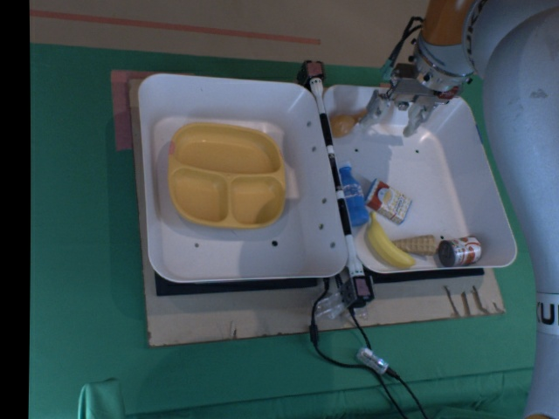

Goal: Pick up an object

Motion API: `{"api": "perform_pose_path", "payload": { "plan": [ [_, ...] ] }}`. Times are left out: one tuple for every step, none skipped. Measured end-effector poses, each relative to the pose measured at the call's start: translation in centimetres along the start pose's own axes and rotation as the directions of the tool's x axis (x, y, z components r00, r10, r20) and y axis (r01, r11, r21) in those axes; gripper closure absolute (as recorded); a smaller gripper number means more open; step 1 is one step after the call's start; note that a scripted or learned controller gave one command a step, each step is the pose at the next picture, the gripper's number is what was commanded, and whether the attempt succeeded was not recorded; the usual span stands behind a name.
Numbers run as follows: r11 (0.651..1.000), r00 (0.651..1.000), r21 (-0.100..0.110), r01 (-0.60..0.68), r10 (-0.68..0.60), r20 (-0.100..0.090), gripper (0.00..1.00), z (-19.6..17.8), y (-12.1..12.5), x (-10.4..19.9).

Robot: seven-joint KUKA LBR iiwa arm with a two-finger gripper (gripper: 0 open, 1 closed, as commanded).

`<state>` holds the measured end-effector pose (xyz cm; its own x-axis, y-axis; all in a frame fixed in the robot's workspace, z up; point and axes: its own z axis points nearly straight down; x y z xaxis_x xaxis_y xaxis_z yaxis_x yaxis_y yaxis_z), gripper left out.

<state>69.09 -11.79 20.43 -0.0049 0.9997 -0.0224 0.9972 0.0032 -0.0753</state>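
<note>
Camera view: jaws (395, 117) spread, holding nothing, beside the orange (343, 125) at the bin wall (320, 112); closing could nudge it away.

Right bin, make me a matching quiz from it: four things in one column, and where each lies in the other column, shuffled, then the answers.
Things:
1. banana
2. blue bottle
3. can
4. orange fruit

Places in the right bin:
A. far corner by the divider, next to the gripper
B. near right corner, beside the cone
C. along the divider, midway down
D. near edge, curved, left of the cone

Pairs: 1-D, 2-C, 3-B, 4-A
</note>
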Motion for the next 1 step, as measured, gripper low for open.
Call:
{"api": "perform_pose_path", "payload": {
  "plan": [
    [0.996,1.0,-0.087,-0.014,0.013,-0.012,0.0,1.99,-3.87,0.92]
  ]
}}
